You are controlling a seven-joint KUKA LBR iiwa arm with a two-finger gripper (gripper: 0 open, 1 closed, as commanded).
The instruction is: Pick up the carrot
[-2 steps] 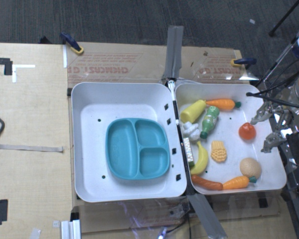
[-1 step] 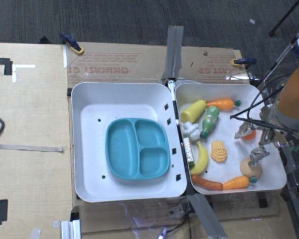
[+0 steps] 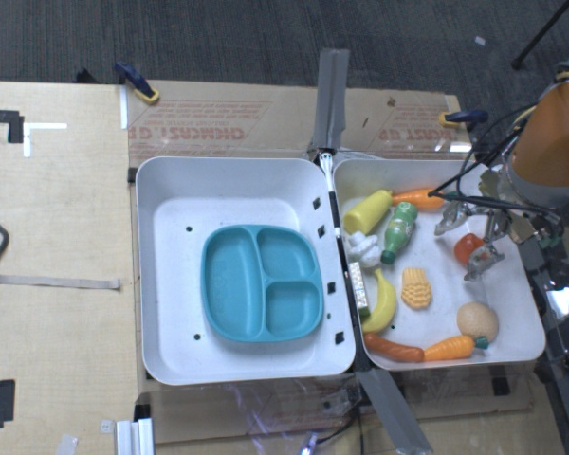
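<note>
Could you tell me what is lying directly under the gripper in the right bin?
A small red object, perhaps a tomato, lies on the right bin floor beneath the gripper. The fingers cover part of it, so its full shape is unclear. The carrot lies apart, near the front wall.

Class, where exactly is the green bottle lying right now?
The green bottle lies in the right bin, near its left wall, between the yellow pepper and the corn cob.

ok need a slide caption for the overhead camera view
Tool hovering open over a red item in the right bin, carrot lying near its front edge.
</note>
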